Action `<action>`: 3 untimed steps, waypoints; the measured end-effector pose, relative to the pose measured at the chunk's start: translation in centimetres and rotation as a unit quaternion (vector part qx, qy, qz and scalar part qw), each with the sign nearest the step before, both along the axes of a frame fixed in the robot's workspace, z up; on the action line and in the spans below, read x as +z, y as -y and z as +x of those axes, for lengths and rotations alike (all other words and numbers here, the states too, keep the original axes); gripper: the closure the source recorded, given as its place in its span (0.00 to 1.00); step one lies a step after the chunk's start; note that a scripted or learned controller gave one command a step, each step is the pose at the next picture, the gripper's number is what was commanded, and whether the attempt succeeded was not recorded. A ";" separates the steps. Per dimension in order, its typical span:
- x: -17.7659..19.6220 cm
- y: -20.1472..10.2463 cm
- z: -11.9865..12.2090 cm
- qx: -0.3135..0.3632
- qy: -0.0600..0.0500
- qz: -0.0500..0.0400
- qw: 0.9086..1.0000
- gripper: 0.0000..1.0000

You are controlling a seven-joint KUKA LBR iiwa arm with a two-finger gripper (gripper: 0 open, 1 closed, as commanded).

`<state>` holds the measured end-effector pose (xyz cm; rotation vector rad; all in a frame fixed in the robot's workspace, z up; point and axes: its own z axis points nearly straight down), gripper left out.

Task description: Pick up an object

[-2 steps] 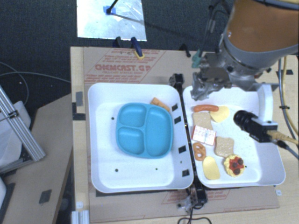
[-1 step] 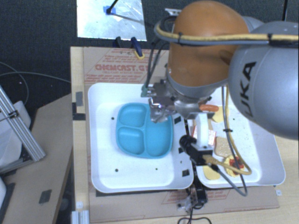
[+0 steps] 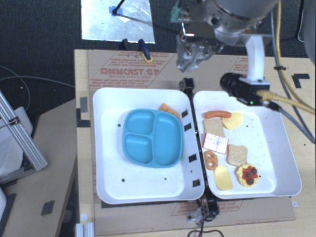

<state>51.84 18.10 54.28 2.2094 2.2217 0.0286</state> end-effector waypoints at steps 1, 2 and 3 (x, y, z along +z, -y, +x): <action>-9.5 -5.7 -3.4 0.002 -0.014 -0.004 1.000 1.00; -11.7 -2.4 1.8 -0.004 -0.009 -0.004 1.000 1.00; -4.3 2.1 -3.3 -0.004 -0.005 -0.002 1.000 1.00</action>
